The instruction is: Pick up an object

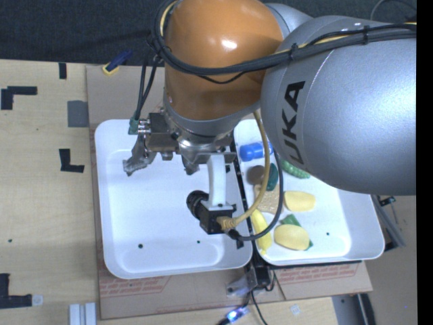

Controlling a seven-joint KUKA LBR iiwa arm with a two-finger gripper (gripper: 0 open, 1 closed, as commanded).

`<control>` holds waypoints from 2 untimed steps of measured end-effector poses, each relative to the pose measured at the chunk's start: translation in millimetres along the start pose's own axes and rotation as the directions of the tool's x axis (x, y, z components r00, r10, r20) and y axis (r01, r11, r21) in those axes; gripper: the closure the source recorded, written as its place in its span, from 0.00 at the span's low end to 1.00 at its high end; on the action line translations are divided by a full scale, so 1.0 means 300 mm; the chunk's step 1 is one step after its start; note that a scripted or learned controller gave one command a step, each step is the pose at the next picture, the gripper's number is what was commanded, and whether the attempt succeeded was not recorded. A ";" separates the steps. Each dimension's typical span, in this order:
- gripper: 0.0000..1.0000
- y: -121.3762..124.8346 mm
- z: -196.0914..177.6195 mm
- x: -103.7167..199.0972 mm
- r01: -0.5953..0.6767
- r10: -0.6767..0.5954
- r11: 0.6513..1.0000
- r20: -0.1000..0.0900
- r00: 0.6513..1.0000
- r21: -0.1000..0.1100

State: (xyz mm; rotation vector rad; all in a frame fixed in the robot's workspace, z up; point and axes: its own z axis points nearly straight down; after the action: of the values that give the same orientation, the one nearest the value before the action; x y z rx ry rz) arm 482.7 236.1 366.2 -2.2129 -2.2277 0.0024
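Gripper (137, 160) over left bin (115, 249); yellow objects (291, 236) in right bin (365, 248)

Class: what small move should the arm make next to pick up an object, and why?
Probably slide the gripper toward the view-right bin: it hangs over the view-left bin, while the yellow pieces and blue cylinder lie in the other.
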 end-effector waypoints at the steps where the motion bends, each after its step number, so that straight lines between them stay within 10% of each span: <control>1: 0.00 0.210 -0.305 -0.010 -0.006 0.006 1.000 -0.003 1.000 -0.012; 2: 1.00 0.200 -0.319 -0.009 -0.003 0.003 1.000 0.002 1.000 0.000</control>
State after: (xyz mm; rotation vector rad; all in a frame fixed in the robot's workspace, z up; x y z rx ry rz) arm 543.0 233.9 461.7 -2.2171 -2.2255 0.0048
